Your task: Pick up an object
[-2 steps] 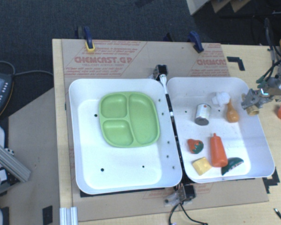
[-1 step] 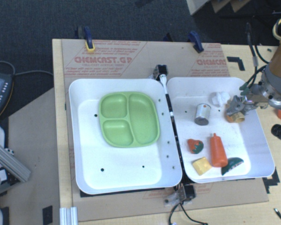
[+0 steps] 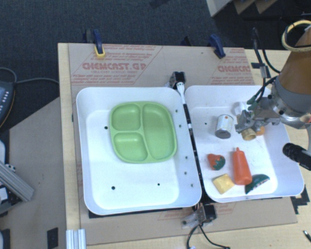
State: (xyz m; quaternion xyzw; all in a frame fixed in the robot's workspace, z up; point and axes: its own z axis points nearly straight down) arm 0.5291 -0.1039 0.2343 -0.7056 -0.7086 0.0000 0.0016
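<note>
Green tray [image 3: 143, 132] fills left bin [image 3: 93, 154]; right bin [image 3: 280, 185] holds carrot [image 3: 241, 166].

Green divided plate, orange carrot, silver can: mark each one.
green divided plate [image 3: 143, 132], camera view, central ridge where compartments meet
orange carrot [image 3: 241, 167], camera view, middle of its body
silver can [image 3: 224, 126], camera view, its side wall

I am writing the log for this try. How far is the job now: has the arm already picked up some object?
Done: the gripper has reached into the right bin, low by the small tan piece. In hand: nothing visibly lifted. Left: the grasp and lift. The silver cup, orange carrot and yellow block lie on the bin floor; the green tray sits in the left bin.
</note>
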